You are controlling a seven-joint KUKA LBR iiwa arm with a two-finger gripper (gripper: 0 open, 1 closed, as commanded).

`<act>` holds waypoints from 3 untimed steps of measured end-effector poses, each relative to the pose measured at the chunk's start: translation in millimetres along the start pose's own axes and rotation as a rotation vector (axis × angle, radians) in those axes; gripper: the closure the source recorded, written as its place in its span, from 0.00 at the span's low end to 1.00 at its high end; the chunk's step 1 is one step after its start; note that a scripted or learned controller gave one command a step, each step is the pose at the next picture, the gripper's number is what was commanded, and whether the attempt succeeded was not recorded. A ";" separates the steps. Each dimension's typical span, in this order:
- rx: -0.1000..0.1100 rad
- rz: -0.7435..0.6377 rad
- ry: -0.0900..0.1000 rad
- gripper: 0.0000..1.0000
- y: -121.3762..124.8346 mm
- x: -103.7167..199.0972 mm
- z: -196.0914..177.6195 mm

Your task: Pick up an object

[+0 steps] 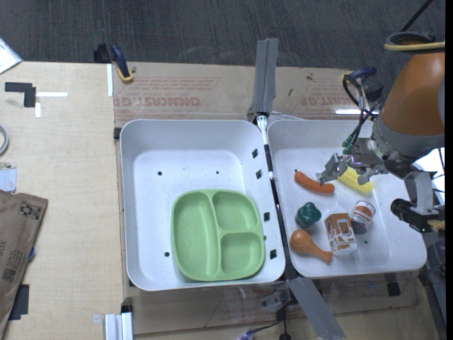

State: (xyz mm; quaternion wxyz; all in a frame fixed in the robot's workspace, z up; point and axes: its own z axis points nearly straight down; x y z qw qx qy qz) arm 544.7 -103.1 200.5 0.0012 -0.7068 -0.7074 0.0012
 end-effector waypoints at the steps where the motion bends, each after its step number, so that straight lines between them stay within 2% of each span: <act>1: -0.003 -0.157 -0.001 0.00 26.9 -0.9 109.0; 2: -0.002 -0.154 -0.001 1.00 26.7 -1.8 100.3; 3: -0.002 0.041 -0.002 1.00 85.7 70.0 8.7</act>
